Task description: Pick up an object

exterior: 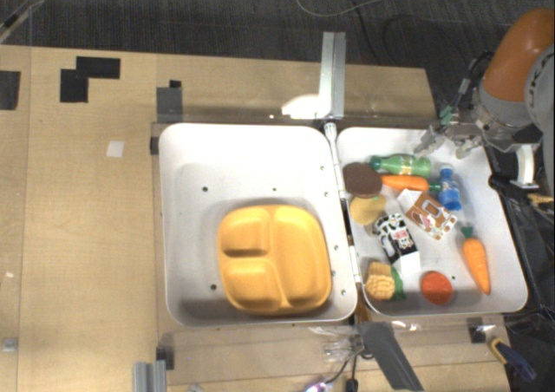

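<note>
Grey gripper (pixel 442 135) hovers at upper right over the green bottle (pixel 400 164), finger state unclear, nothing lifted yet.

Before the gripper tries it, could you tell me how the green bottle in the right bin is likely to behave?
The green bottle lies on its side, so its round body may roll when nudged. It looks like smooth plastic, possibly slippery between fingers. The orange carrot alongside it might stop it rolling that way.
</note>
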`<action>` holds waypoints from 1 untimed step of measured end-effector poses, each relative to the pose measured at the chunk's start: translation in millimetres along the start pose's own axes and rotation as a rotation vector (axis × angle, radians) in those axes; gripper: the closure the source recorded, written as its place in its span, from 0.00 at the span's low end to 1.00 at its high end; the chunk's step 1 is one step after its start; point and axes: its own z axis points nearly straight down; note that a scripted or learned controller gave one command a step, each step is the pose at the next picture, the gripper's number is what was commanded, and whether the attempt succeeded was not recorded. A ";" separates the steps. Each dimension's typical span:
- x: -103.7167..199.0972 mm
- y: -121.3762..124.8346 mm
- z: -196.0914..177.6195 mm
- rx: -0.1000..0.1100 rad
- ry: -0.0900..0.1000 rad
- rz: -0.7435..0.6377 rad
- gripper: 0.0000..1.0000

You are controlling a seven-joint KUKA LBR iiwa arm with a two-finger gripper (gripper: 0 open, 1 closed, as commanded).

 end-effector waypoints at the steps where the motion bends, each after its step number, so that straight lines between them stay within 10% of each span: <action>1: -1.2 -28.8 12.6 -0.020 -0.001 -0.008 0.00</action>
